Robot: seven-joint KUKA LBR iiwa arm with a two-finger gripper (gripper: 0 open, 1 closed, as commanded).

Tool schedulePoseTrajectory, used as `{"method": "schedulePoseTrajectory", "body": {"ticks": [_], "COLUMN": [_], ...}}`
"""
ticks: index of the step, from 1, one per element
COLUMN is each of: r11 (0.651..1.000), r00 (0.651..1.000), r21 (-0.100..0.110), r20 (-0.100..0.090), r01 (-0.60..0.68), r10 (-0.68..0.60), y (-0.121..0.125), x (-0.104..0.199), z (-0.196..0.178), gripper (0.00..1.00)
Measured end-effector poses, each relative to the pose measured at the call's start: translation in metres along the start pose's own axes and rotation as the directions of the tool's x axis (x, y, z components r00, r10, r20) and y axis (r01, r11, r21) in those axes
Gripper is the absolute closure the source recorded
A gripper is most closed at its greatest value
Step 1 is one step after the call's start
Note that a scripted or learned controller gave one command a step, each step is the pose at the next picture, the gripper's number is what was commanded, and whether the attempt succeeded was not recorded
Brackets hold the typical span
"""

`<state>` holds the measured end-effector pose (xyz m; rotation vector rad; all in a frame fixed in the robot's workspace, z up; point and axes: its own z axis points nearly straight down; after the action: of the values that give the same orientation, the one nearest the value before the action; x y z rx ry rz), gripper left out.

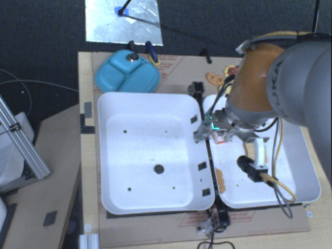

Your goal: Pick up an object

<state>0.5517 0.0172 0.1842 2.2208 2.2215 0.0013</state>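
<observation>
Seen from above, a grey and orange arm (270,82) reaches in from the right over two white bins on a counter (181,69). Its tool (210,131) hangs low at the near-left of the right bin (303,173), just beside the wall it shares with the left bin (140,139). Whether the tool is spread or pressed together cannot be told, and nothing can be seen held in it. Things that could be picked: one small dark disc (158,169) lying flat in the left bin, well apart from the tool, and one brown piece (220,181) in the right bin, against the shared wall and near the tool. The likely risks are that the tool strikes the wall or rim, being so close to it, or closes on nothing. The brown piece hugs the wall and leaves little room, and the disc looks flat and thin, so it may slip. The arm hides much of the right bin. Behind the bins lie one blue box (127,72) and two orange bits (213,78).
</observation>
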Motion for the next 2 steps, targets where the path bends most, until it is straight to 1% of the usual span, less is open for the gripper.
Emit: {"method": "schedulePoseTrajectory", "body": {"ticks": [1, 2], "r11": [1.0, 1.0], "r00": [1.0, 1.0], "r21": [-0.01, -0.005], "r20": [-0.002, 0.0], "r01": [0.004, 0.006], "r10": [-0.004, -0.006], "y": [-0.0535, -0.0523], "x": [0.0055, 0.0055], "z": [-0.1029, -0.1079], "gripper": [0.0, 1.0]}}
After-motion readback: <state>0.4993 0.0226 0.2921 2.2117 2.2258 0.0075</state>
